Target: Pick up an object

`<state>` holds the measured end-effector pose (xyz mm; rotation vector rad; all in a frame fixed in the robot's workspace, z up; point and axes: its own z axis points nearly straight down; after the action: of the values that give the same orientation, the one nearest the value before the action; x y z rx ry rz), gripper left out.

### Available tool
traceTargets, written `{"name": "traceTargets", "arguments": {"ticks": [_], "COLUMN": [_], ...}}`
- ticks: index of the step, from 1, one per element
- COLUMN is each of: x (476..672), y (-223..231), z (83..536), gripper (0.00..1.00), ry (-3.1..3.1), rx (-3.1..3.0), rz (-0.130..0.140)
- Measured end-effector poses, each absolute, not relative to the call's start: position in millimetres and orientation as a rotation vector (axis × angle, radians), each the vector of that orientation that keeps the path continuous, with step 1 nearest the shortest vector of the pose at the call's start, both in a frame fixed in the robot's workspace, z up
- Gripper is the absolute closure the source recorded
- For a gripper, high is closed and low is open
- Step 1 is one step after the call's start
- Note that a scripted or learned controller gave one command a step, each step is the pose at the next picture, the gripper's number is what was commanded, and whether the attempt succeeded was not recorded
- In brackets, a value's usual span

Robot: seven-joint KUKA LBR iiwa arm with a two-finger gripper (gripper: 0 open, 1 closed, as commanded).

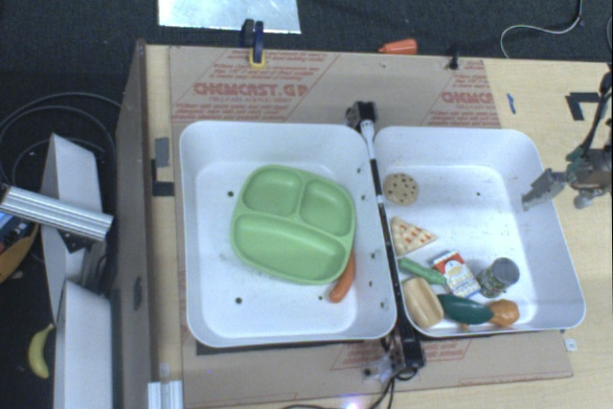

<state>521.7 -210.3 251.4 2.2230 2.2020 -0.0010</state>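
The right bin (517,148) holds several toy foods. A round cookie (401,188) lies near its left wall, with a pizza slice (410,234) below it. Toward the front are a red-and-white box (455,272), a small can (498,276), a bread piece (422,301), a dark green vegetable (465,309) and an orange piece (504,311). My gripper (560,192) hangs over the bin's right rim, apart from all the objects, with nothing seen in it.
The left bin (206,206) holds a green divided plate (292,223) and an orange sausage (343,281) by its right wall. Clamps (363,115) sit at the seam between the bins. Cardboard lies under both bins.
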Motion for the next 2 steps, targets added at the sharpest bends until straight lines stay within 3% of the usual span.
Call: {"name": "traceTargets", "arguments": {"ticks": [1,2], "x": [490.7,484.6], "y": [-114,-208], "z": [175,139], "gripper": [0.00,0.00], "ry": [2.240,2.212], "rx": [2.217,2.228], "rz": [-0.002,-0.006]}}
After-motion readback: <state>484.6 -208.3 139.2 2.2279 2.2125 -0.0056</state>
